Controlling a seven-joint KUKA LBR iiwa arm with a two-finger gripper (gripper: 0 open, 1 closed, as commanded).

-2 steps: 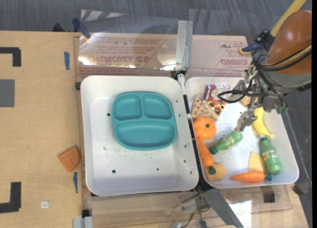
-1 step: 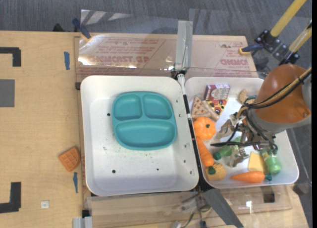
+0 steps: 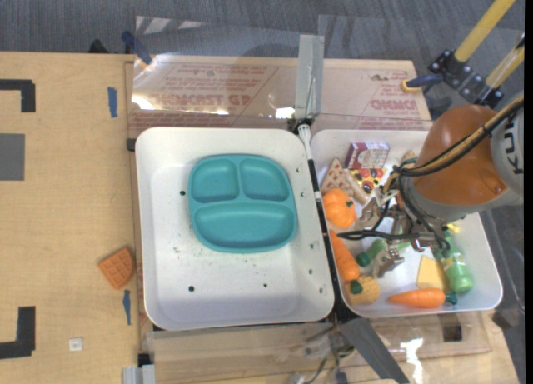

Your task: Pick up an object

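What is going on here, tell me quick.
A grey robot arm with an orange band is reaching from the right into the right bin, which is full of toy food: a small pumpkin, carrots, a cheese wedge. Its pincer is down among the toys; nothing visibly lifted yet. The left bin holds a teal divided plate.
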